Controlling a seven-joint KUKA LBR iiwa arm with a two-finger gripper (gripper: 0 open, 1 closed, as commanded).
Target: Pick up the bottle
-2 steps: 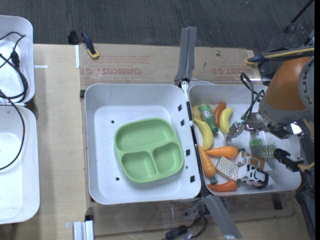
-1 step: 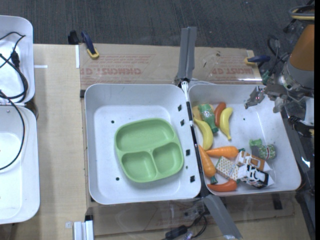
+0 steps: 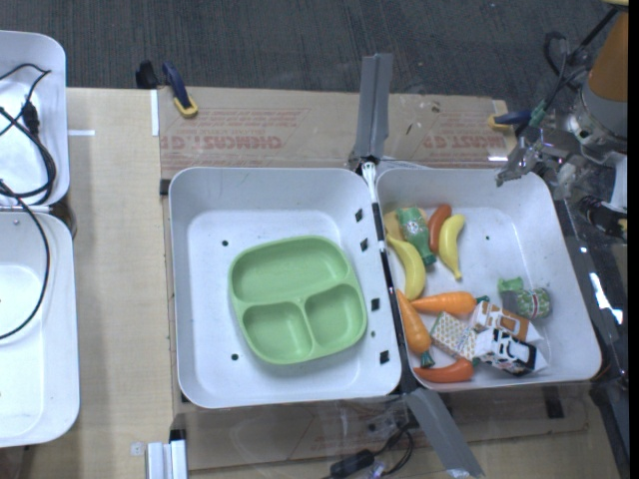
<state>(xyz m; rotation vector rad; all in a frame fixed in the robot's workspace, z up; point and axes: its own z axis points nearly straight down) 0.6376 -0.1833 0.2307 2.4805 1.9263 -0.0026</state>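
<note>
The green bottle (image 3: 416, 234) lay in the right bin (image 3: 559, 223), upper left of the clutter between two bananas. It looked light, rigid, slick; best gripped mid-body. Whether the pincer (image 3: 519, 163) held anything, I couldn't tell.

A green divided plate (image 3: 298, 311) lies in the left bin (image 3: 190, 267); bananas (image 3: 451, 243) and carrots (image 3: 449, 303) fill the right bin (image 3: 559, 267).

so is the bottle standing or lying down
Lying down. The green bottle lies on its side on the right bin floor, lengthwise between two bananas.
</note>
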